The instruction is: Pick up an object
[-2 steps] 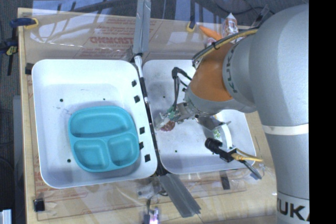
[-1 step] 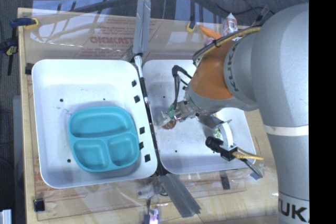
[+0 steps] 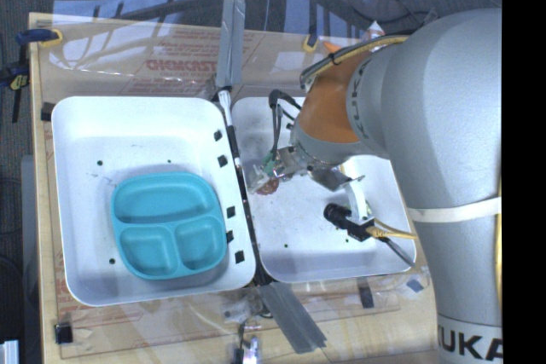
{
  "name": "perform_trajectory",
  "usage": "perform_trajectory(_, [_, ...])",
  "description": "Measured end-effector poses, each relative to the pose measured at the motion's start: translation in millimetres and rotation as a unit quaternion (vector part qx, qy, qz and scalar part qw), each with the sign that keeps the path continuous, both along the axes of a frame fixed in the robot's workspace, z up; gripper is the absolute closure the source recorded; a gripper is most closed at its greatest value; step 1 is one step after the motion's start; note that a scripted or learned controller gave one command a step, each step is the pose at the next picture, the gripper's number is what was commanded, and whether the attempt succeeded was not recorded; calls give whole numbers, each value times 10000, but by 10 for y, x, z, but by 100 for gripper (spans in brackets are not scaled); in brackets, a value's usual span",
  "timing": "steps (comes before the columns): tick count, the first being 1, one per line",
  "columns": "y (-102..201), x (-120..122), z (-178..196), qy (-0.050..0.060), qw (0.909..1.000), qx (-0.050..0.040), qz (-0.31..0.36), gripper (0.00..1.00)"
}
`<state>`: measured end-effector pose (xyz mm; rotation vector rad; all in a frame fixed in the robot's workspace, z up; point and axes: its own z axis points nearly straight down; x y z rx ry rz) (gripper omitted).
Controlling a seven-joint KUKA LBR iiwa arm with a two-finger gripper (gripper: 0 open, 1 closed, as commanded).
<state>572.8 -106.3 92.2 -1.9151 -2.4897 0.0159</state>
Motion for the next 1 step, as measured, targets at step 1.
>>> perform_trajectory(1, [-17,273,-6,-7,9999,20,122,100])
